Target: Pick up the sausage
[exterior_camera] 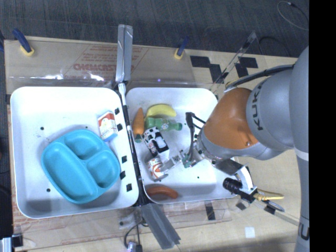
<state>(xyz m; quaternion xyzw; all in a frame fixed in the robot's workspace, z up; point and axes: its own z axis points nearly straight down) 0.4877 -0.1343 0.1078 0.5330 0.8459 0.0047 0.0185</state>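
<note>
The sausage (161, 192) is a reddish-brown curved piece lying flat against the front wall of the right bin (202, 190), near its front left corner. My gripper (176, 161) hangs low in the middle of that bin, above and slightly right of the sausage, clearly apart from it. The gripper's tip sits right beside a small red and white can (156, 168). The orange band of the arm (231, 122) covers the bin's right part.
Behind the gripper in the right bin lie an orange carrot (138, 123), a yellow banana (161, 111), a green bottle (163, 124) and a black and white item (154, 139). The left bin (31, 104) holds a blue divided plate (81, 164) and a small carton (107, 125).
</note>
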